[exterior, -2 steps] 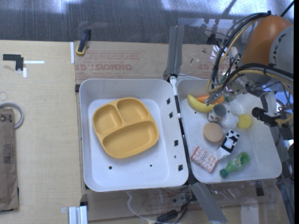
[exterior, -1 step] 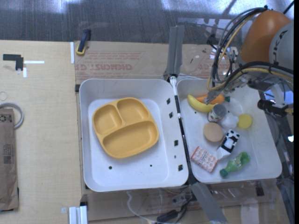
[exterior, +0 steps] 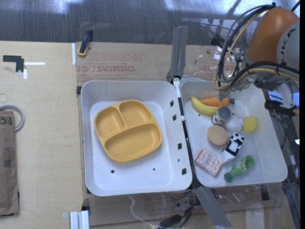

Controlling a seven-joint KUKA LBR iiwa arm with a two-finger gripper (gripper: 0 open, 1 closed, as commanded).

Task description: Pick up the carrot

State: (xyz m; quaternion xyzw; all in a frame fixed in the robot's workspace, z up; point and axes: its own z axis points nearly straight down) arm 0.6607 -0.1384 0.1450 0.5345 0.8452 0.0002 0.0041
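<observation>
— Where is the carrot (exterior: 214,100)?

— At the far end of the right bin (exterior: 279,173), just under the gripper (exterior: 228,93). It lies flat, touching the banana (exterior: 204,107), which curves along its near side.

— Does the gripper have it?

— I cannot tell. Cables and the arm (exterior: 274,30) cover the tip, so its state stays unclear.

— What crowds the carrot?

— A small tin can (exterior: 221,115) sits just beside the banana's end. Near it is something clear and crumpled (exterior: 235,123), then a yellow ball (exterior: 249,123). Closer to the camera lie a tan round disc (exterior: 218,136), a black-and-white cow-patterned item (exterior: 233,145), a pink-and-white packet (exterior: 208,162) and a green bottle (exterior: 239,168) on its side.

— And the left bin (exterior: 90,128)?

— It carries a yellow divided plate (exterior: 127,130) with three compartments, lying a little askew.

— The surroundings?

— Both bins sit on brown cardboard (exterior: 128,61) over a pale wooden desk (exterior: 38,104). A brown paper bag (exterior: 8,159) and a roll of tape (exterior: 14,116) lie at the left edge, a yellow-handled tool (exterior: 86,43) at the back. Beyond is dark grey carpeted floor (exterior: 119,8).
</observation>
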